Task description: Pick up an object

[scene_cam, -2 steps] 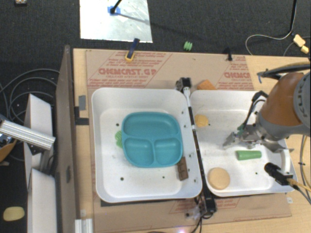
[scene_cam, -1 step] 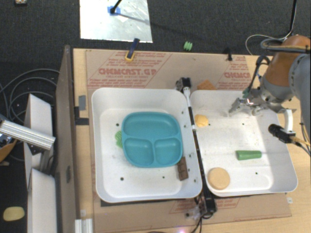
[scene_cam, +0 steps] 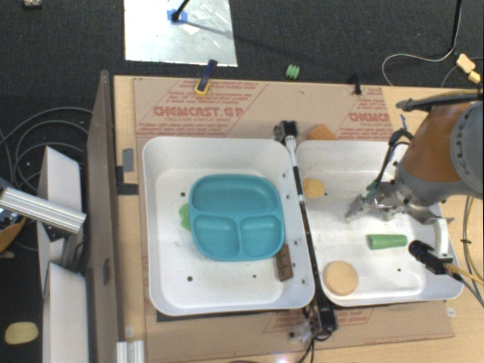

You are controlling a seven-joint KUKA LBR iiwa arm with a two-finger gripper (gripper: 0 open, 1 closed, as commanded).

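In the right bin [scene_cam: 340,157] lie a green cylinder [scene_cam: 386,241] near the right wall, a round tan cookie-like disc [scene_cam: 340,277] at the front left corner, and a small yellow piece [scene_cam: 313,189] by the left wall. My gripper [scene_cam: 365,203] hangs low over the middle of this bin, just above and left of the green cylinder, its fingers pointing left. Nothing shows between them. The grey arm with its orange band [scene_cam: 435,146] comes in from the right.
The left bin [scene_cam: 162,203] holds a teal divided tray [scene_cam: 235,216] with a green thing peeking out under its left edge and a brown bar [scene_cam: 283,264] at its front right. An orange piece [scene_cam: 321,133] lies on the cardboard behind the bins.
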